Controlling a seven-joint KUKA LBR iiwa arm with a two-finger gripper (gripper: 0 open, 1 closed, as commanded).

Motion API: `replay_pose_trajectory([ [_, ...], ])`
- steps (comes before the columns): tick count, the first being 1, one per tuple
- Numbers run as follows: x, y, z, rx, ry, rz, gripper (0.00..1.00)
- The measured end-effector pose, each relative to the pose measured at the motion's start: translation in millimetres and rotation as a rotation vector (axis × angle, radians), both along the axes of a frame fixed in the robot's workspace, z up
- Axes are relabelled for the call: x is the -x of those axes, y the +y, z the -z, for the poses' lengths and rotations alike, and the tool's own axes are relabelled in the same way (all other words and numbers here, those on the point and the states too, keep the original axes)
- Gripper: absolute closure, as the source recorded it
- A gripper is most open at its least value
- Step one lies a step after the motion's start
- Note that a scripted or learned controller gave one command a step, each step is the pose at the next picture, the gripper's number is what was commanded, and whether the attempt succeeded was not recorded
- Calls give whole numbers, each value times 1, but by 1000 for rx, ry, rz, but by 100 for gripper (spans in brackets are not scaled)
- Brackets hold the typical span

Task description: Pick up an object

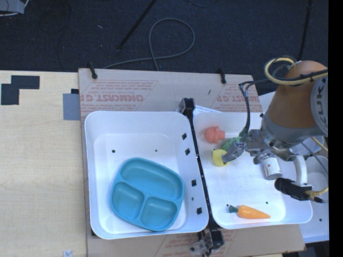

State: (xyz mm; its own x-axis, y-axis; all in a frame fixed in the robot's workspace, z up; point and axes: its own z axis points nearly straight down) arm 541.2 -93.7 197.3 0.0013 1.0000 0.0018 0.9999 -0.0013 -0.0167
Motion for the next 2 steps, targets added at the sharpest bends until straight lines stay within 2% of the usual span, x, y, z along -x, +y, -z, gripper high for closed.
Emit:
replay_pose_trajectory([
  [1,-3,0,-7,1,-12,-2,0],
  [2,6,6,54,0,-6,-2,0],
])
